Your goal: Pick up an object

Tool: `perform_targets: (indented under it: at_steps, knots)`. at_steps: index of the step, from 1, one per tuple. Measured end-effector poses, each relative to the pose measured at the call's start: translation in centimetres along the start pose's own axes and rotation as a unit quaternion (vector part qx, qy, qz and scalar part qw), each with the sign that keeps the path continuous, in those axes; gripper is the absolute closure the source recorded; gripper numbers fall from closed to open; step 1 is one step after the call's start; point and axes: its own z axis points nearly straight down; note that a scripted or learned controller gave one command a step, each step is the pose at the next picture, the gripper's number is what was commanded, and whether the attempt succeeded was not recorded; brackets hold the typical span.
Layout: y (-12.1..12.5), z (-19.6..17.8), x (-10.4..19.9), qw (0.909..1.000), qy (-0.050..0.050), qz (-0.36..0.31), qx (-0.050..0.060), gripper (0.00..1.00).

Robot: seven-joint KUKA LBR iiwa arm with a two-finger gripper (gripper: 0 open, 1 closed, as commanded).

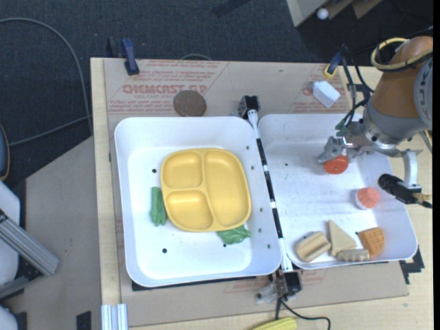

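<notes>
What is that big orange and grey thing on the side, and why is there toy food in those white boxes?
That big thing is a robot arm. It reaches in from the right, and the camera looks down on it from above the bench. At its tip is a gripper, a hand with two fingers. It sits right over a small red piece in the right bin, though I cannot tell if it has grabbed it.

The same bin also holds a pink round piece and, in the near corner, what look like a bread roll, a tan wedge and an orange waffle-like piece.

The left bin holds a yellow divided plate with green leafy pieces beside it.
</notes>
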Motion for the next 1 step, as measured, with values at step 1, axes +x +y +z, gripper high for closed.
perform_targets:
  at_steps: [1]
  knots:
    - [5.91, -0.57, 4.78, 1.0000, 0.000, 0.000, 0.000, 1.00]
